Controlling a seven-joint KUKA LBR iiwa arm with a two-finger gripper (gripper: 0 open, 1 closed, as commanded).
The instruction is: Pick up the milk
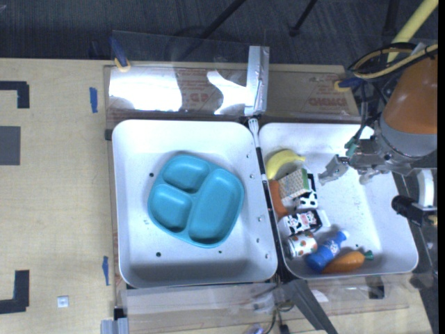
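The milk [306, 219] is a small white carton with black cow patches. It lies on its side in the left part of the right bin [379, 218], among other groceries. My gripper [349, 171] hangs over the upper middle of that bin, up and to the right of the milk and well apart from it. Its fingers [332, 171] are spread, with nothing between them.
Around the milk lie a yellow banana [284, 162], a grey mesh item [294, 182], an orange piece [277, 197], a small can [300, 245], a blue bottle [325, 250] and a carrot [344, 261]. The left bin [132, 152] holds a blue divided plate [196, 199].
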